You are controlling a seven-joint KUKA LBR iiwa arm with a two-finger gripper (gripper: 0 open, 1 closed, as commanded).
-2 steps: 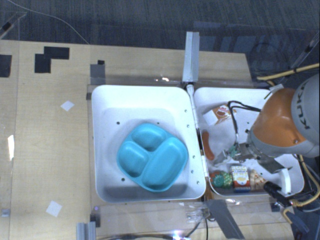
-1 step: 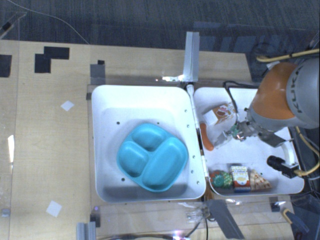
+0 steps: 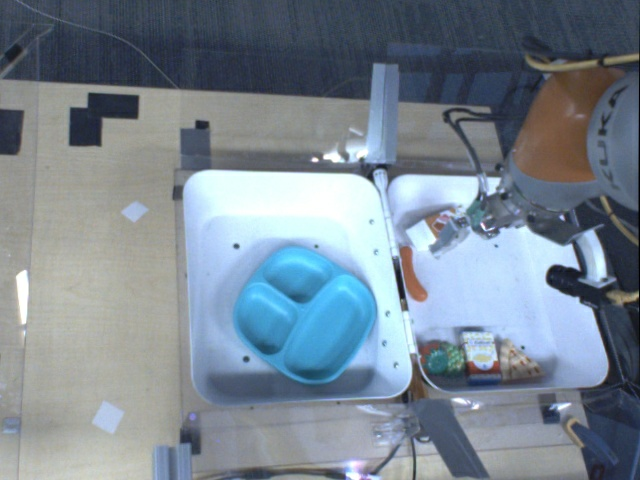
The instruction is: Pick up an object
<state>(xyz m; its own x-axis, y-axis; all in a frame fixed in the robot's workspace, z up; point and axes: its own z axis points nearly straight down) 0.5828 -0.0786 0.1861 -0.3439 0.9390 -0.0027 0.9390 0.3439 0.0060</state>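
Observation:
In the right bin (image 3: 560,308), my gripper (image 3: 450,236) reaches in from the right, low over the bin's upper left part. Its tip is right against a small white and orange object (image 3: 424,229); whether that object is held is unclear. An orange sausage-shaped toy (image 3: 413,274) lies just below it, along the bin's left wall. Along the bin's front edge lie a green and red toy (image 3: 438,357), a small juice box (image 3: 480,354) and a pizza slice toy (image 3: 521,363).
The left bin (image 3: 210,268) holds a blue divided plate (image 3: 305,313). A metal post (image 3: 383,108) stands behind the wall between the bins. The grey arm with its orange band (image 3: 565,138) hangs over the right bin's back right corner.

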